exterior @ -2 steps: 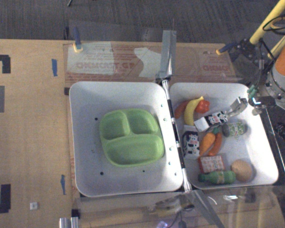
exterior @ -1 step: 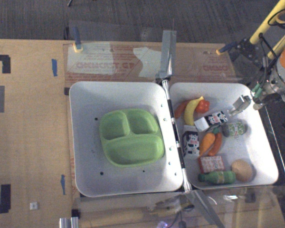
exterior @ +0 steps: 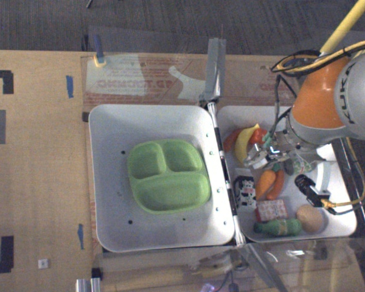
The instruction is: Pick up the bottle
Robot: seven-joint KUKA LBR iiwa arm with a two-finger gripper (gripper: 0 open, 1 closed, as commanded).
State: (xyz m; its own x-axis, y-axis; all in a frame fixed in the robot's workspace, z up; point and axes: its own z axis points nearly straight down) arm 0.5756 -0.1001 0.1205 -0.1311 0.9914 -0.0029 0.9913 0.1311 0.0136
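**Claw down in the right bin, toys all around**

The claw (exterior: pixel 264 154) sits low in the right bin (exterior: pixel 347 227), right among the toys; can't tell whether it's gripping anything. The bottle looks like the green one (exterior: pixel 277 227) lying well below the claw at the bin's near edge. A banana (exterior: pixel 244 142) is just left of the claw, a carrot (exterior: pixel 266 183) just below.

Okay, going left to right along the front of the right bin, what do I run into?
Cow-patterned carton → pink wafer block → green bumpy toy → potato. The carrot and hotdog lie farther back, above that row, so I've left them out.
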